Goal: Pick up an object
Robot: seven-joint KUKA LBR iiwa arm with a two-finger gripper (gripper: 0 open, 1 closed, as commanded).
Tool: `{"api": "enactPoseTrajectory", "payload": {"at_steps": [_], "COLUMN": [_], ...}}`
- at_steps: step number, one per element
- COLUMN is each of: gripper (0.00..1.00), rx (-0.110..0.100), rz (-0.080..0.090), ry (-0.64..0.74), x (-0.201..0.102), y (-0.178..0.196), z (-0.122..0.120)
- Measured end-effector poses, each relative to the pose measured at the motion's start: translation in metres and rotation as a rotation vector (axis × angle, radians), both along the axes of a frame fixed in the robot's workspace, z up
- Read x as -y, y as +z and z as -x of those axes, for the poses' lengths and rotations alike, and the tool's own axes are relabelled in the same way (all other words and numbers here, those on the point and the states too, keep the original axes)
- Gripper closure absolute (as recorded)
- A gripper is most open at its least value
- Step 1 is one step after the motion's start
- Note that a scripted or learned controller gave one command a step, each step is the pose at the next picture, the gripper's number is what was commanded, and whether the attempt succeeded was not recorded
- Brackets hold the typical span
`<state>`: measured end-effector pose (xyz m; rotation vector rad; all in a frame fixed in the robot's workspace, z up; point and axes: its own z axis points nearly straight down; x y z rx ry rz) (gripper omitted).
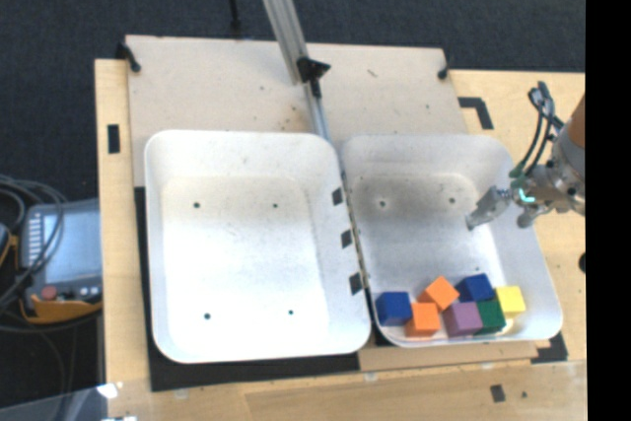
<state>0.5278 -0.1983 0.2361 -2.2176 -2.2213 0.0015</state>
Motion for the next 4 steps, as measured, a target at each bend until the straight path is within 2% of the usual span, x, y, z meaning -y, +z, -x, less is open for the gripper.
{"api": "enactPoseTrajectory", "payload": {"at_steps": [1,3,4], "gripper": [0.0,0.0,0.0], "rx": [0.004,-0.002,0.005], "rz": [0.002,0.002,0.004], "ry": [0.0,-0.003,-0.005], "x": [0.0,0.0,0.002], "y": [0.002,-0.124,-0.138], "z": [-0.001,0.001,0.0]}}
